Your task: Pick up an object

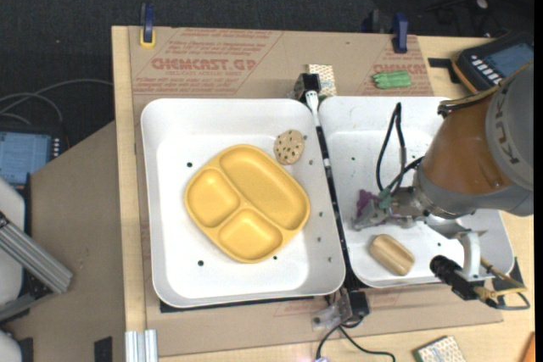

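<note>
Jaws: can't tell whether spread or pressed together. The gripper (373,214) is seen from above at a slant, and its tip blurs into metal parts and shadow. It's low in the right bin (356,140), near that bin's left wall, pointing toward the left bin (170,148). Nothing can be seen clamped in it.

A small purple item (366,201) lies right at the gripper tip, on its far side. Can't say if they're touching or just beside each other; the item is too small and dark to make out its shape.

A tan roll (390,254), short and rounded, lies on the right bin floor near the front edge. It's just below the gripper in the view and apart from it, w/ white bin floor showing between them.

The arm (467,157) comes in from the right, and its orange-brown band covers much of the right bin's right half.

In the left bin, a yellow plate (246,201) w/ three compartments sits about in the middle, turned at an angle to the bin walls. A round cookie (289,147) w/ dark chips lies on the bin floor just beside the plate's upper right rim, close to the wall between the bins.

The bench (212,55) is brown board w/ red print. A green item (392,80) rests on it behind the right bin, outside both bins. Two blue clamps (148,31) grip the bench's far edge, one near each back corner.
</note>
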